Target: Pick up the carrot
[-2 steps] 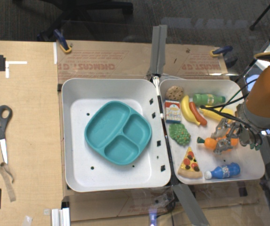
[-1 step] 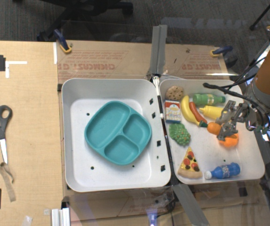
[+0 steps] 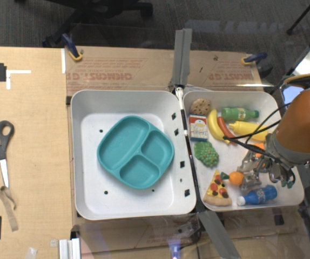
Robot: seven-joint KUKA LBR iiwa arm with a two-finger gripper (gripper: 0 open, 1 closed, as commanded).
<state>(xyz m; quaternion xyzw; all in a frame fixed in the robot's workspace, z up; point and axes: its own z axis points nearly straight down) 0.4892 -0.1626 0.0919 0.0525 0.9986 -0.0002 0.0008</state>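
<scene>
Bench: right bin cluttered with toy food.
Carrot: you haven't lifted it.
Gripper: low beside carrot; jaw state unclear.

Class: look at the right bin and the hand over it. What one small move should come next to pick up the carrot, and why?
Probably a short drop straight down onto the carrot. The hand sits low in the right bin, just beside the carrot, which lies between the pizza slice and the blue bottle. The view does not show the carrot gripped.
</scene>
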